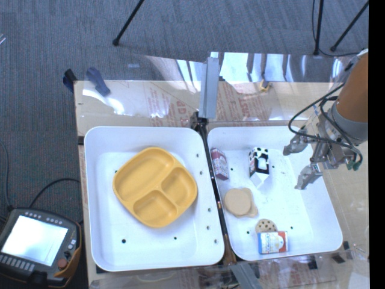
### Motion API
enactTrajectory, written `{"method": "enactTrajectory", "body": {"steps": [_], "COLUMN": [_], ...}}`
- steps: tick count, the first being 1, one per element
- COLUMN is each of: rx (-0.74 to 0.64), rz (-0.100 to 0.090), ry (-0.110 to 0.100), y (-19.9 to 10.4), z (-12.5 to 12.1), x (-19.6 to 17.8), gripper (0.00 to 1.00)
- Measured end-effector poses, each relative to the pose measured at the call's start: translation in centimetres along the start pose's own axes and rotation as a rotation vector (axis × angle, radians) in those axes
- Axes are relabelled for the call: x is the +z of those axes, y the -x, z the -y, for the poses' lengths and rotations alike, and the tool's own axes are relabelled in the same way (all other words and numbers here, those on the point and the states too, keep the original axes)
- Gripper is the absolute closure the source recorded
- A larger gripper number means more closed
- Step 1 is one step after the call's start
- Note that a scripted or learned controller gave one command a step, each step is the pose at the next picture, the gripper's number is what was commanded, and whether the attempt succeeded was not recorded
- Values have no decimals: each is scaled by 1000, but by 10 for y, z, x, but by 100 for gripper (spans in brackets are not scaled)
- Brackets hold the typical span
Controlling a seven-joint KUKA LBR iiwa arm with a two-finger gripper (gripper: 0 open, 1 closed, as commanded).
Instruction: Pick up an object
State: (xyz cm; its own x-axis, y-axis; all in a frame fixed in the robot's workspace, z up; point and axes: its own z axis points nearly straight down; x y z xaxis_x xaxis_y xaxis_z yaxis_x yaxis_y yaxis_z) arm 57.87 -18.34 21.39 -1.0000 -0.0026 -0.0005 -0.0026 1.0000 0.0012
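Arm over the right bin, gripper open and holding nothing.

From the camera above, the gripper [299, 164] hangs over the right side of the right bin [328, 215], its two fingers [292, 147] spread apart with nothing between them. To its left stands a small black and white carton [259, 163], near but apart from it. Further left, by the bin wall, lies a dark red packet [220, 164]. Below and left of the gripper are a round tan bread piece [239, 202], a cookie [265, 226] and a blue and white packet [272, 242]. Well apart, in the left bin [102, 245], lies a yellow divided plate [155, 186].
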Motion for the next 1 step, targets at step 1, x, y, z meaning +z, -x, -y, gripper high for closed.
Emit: {"method": "enactTrajectory", "body": {"steps": [1], "rx": [137], "rz": [18], "ry": [-4], "y": [-6], "z": [-16], "x": [101], "gripper": [0]}}
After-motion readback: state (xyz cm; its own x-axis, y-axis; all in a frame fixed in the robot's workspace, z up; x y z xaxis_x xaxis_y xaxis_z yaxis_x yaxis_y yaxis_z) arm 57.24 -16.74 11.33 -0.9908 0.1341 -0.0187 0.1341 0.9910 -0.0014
